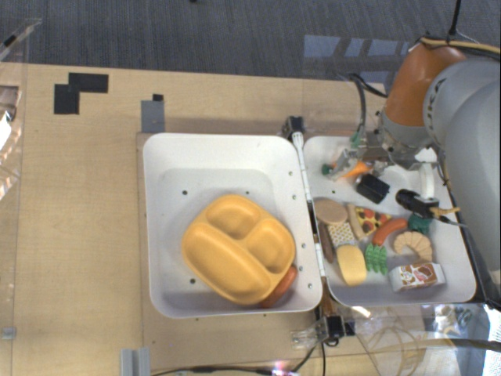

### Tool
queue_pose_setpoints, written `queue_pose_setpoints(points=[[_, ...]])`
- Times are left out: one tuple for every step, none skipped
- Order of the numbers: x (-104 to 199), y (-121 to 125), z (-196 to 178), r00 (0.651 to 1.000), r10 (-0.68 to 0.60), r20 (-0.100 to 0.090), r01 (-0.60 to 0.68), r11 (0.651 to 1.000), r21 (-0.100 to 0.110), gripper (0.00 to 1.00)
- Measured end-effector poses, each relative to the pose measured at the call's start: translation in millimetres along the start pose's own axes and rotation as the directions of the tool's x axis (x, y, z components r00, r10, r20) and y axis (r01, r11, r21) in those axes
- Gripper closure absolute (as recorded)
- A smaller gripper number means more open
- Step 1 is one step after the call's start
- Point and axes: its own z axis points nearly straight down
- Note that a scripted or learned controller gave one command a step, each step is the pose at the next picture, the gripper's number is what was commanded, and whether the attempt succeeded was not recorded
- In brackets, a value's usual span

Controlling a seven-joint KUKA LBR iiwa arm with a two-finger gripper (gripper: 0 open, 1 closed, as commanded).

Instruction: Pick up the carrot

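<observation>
The carrot (355, 168), small and orange with a green tuft at its left end, lies at the back of the right bin (462, 288). My gripper (366, 153) hangs right over the carrot's right end, touching or nearly touching it. The grey wrist with its orange band comes in from the upper right and hides the fingertips.
Toy foods crowd the right bin: a brown disc (330, 210), a cracker (340, 233), a pizza slice (363, 222), a yellow block (352, 265), a red sausage (390, 229), a small carton (415, 275). In the left bin (164, 210) a yellow divided plate (239, 245) lies over a red item (285, 283).
</observation>
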Motion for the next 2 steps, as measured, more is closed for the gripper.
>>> queue_pose_setpoints(points=[[-47,-7,6,0.958,0.287,-0.005,-0.286,0.958,0.023,0.0],[-45,-5,-7,0.96,0.278,-0.006,-0.278,0.96,0.019,1.0]])
